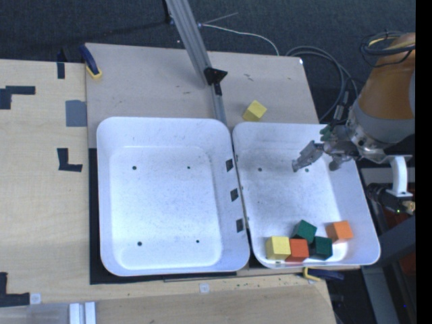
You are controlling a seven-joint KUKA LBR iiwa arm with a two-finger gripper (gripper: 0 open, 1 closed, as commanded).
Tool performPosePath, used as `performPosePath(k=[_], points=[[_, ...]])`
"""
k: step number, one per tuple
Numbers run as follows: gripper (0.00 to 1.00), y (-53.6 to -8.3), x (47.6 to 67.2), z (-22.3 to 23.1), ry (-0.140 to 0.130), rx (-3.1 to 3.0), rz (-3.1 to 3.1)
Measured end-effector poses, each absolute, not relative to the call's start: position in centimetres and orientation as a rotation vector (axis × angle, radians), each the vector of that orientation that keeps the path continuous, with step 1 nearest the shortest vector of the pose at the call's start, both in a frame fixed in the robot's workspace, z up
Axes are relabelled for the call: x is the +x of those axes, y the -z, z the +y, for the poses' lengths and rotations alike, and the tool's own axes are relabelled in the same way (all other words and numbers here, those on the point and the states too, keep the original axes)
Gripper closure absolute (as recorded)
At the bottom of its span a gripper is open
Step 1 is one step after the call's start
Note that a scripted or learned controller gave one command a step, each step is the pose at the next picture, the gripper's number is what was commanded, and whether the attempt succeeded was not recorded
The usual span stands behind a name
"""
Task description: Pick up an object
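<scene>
Five small blocks huddled at the near edge of the right bin (351,181): yellow block (277,247), red block (298,250), two green blocks (306,230) (322,247) packed touching, orange block (341,231) just beside, toward the near right corner. Sixth cube, yellow cube (254,111), out on the counter (148,79) beyond the bin's far edge. Pincer (317,155) poised over the bin's far half, well apart from the cluster, apparently spread a little, though too blurred to be sure; nothing between its tips. Still the approach step, no grasp begun. Next: travel toward the near edge, descend over one block, ideally the looser orange one, then close. Left bin (115,201) alongside.
</scene>
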State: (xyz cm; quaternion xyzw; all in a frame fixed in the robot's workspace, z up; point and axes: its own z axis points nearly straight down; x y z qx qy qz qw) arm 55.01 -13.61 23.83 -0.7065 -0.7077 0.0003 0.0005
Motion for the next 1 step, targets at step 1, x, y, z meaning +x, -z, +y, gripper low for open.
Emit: performPosePath(k=[1], points=[[0.0,-14.3,60.55,-10.17,-0.006,-2.212,-2.222]])
